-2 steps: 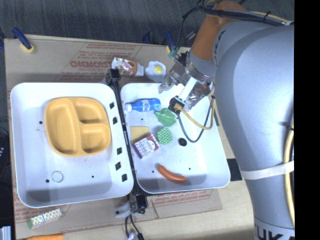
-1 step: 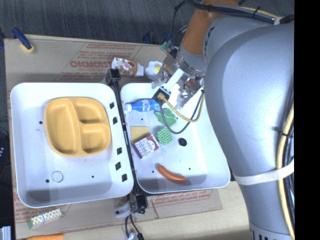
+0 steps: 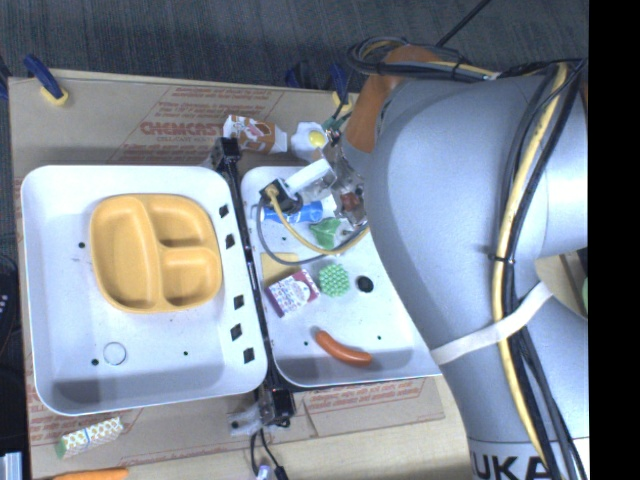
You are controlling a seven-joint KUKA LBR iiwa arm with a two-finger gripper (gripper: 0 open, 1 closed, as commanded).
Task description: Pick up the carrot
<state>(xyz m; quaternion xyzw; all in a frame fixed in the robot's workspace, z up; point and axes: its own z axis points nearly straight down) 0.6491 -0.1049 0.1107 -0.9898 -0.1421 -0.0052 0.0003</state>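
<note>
The carrot [image 3: 343, 348], a short orange-red stick, lies near the front of the right bin [image 3: 390, 340], on the bin floor with nothing touching it. The gripper [image 3: 345, 205] hangs over the back of that same bin, well behind the carrot and above a green item [image 3: 327, 232] and a blue item [image 3: 311, 213]. The wrist and the bulky grey arm hide its fingertips.
Between gripper and carrot lie a purple-and-white packet [image 3: 292, 293], a green round thing [image 3: 334, 279] and a small black disc [image 3: 364, 285]. The left bin [image 3: 50, 298] holds a yellow divided plate [image 3: 155, 250]. The arm covers the right bin's right side.
</note>
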